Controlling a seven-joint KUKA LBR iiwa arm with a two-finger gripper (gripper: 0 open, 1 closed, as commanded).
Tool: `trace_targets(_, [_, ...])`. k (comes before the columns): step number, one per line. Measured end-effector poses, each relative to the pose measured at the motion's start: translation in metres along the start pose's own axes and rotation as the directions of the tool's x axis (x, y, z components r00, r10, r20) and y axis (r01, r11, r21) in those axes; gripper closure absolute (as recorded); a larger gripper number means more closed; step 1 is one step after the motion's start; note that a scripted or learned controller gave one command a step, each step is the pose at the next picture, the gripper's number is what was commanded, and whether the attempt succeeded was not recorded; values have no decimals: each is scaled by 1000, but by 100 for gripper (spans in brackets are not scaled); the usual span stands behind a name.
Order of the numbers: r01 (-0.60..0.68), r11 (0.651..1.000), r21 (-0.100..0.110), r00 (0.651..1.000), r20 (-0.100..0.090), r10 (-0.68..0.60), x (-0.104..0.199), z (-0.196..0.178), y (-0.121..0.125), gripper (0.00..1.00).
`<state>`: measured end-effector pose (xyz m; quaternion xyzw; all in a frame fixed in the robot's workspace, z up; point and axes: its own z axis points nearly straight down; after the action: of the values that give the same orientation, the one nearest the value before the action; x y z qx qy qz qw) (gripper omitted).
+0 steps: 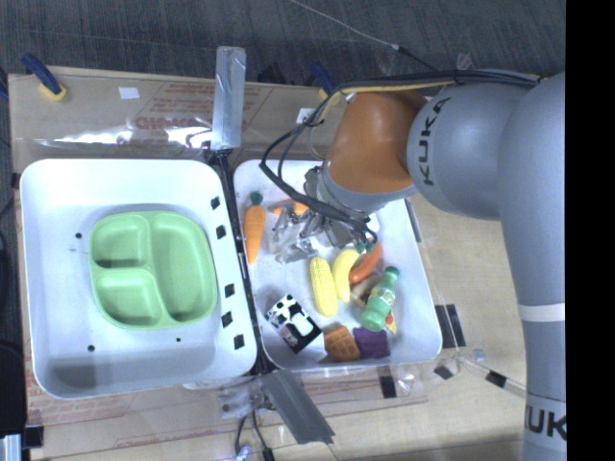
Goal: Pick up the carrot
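The carrot (254, 231), orange with a small green top, lies lengthwise against the left wall of the right bin (413, 257), top pointing to the far side. My gripper (292, 235) hangs low over the bin just to the right of the carrot, under the orange wrist band (377, 142). The carrot rests on the bin floor, and I see nothing held by the gripper. The wrist hides the far middle of the bin.
Beside the gripper lie a corn cob (323, 286), a banana (344, 273), an orange-red vegetable (366, 264), a green bottle (381, 301), a purple item (371, 342), a brown item (338, 342) and a black-and-white toy (293, 321). The left bin (48, 219) holds a green divided plate (152, 267).
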<state>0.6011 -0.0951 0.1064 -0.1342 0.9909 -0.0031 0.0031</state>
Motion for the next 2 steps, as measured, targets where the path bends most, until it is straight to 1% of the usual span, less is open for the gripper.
trace_targets(1, [-542,840,-3,840,-12,542,73,10,13,100])
trace_targets(2, [-734,679,0,679,-14,734,106,15,16,100])
